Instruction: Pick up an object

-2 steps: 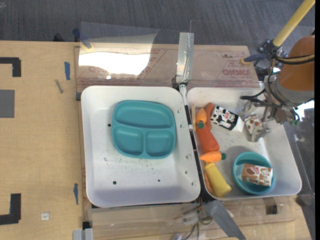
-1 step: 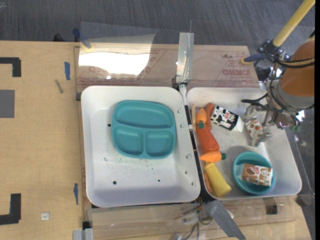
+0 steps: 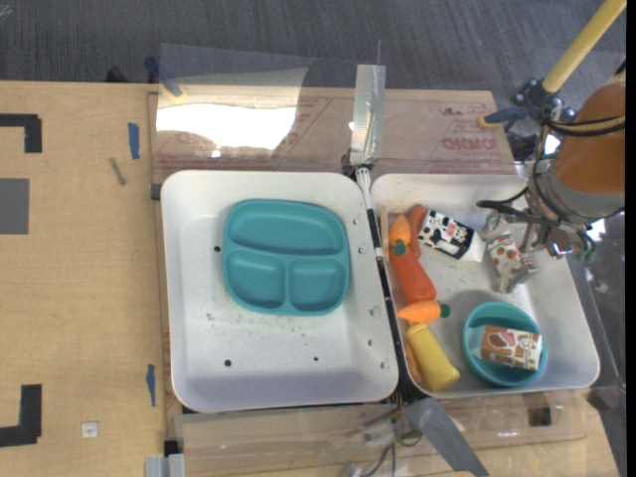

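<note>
- Camera view: gripper (image 3: 513,262) near right bin's (image 3: 586,306) upper right corner, state impossible to tell.
- Nearest: small white spotted carton (image 3: 444,235) by upper edge, likely light, stiff; best pinched across narrow sides.

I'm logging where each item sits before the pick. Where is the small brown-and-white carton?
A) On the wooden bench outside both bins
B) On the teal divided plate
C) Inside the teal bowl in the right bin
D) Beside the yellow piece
C: the carton rests inside the teal bowl, near the front of the right bin.
</note>
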Controlling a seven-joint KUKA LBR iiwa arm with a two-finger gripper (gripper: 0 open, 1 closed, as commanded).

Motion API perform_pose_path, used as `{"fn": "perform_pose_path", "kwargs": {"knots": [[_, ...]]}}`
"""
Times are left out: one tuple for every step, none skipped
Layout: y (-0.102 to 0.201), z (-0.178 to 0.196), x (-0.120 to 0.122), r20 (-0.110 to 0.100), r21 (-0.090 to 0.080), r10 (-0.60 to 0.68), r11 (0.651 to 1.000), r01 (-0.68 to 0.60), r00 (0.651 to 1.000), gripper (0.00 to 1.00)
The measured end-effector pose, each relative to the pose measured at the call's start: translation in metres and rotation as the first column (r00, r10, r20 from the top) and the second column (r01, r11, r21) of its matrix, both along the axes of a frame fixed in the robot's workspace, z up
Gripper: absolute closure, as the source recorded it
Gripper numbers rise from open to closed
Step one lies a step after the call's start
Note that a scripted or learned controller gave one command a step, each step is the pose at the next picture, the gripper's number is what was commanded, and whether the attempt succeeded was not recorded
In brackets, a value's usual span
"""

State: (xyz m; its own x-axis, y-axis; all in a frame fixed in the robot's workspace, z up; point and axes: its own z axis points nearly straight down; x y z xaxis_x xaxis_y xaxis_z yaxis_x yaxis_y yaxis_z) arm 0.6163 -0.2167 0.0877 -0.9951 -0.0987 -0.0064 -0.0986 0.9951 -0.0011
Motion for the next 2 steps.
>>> {"fn": "perform_pose_path", "kwargs": {"knots": [[-0.001,0.000,-0.002,0.000,0.000,0.022,1.000,-0.022,1.000,0.00],[0.001,0.015,0.003,0.017,0.000,0.022,1.000,-0.022,1.000,1.00]]}}
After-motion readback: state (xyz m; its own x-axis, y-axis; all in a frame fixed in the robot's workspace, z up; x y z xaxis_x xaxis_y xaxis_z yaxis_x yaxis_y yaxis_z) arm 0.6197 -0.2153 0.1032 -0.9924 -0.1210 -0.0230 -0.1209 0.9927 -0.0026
